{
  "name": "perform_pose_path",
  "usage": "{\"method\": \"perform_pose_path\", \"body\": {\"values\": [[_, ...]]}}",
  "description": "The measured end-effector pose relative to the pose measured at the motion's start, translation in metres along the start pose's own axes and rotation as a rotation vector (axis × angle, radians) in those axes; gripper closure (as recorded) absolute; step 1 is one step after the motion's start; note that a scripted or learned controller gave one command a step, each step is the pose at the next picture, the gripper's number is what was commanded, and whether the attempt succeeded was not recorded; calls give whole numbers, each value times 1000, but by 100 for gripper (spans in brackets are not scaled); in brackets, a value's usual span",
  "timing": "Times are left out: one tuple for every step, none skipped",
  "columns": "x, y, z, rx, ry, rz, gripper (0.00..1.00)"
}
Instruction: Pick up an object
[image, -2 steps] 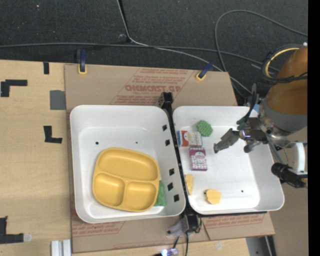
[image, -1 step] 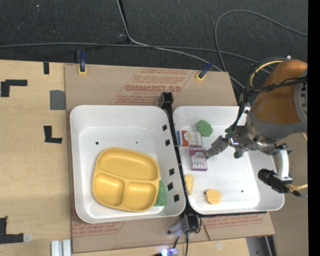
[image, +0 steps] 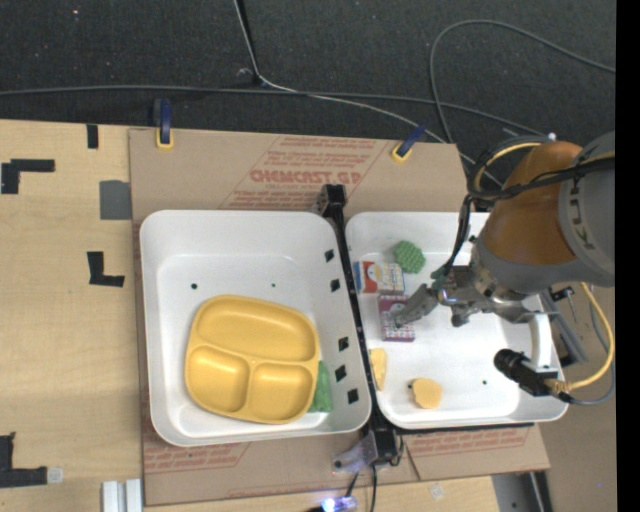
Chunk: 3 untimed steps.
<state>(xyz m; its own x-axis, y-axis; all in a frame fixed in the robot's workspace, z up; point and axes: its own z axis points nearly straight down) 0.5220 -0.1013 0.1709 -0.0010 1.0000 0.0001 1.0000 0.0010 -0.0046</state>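
Fingers (image: 402, 318), grip state unclear, sit over the small box (image: 397, 318) in the right bin (image: 470, 408)

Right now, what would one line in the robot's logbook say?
stage: reaching | pincer: over right bin, at small packet | yellow tray: in left bin

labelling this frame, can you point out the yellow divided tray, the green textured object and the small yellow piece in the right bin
yellow divided tray (image: 252, 357), camera view, on the ridge between its compartments
green textured object (image: 409, 254), camera view, middle of its top face
small yellow piece (image: 427, 393), camera view, its centre
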Motion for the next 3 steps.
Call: {"method": "perform_pose_path", "body": {"values": [[2,-2,64,1,0,1,0],[3,-1,51,0,1,-1,100],[4,-3,-11,-7,-1,0,100]]}}
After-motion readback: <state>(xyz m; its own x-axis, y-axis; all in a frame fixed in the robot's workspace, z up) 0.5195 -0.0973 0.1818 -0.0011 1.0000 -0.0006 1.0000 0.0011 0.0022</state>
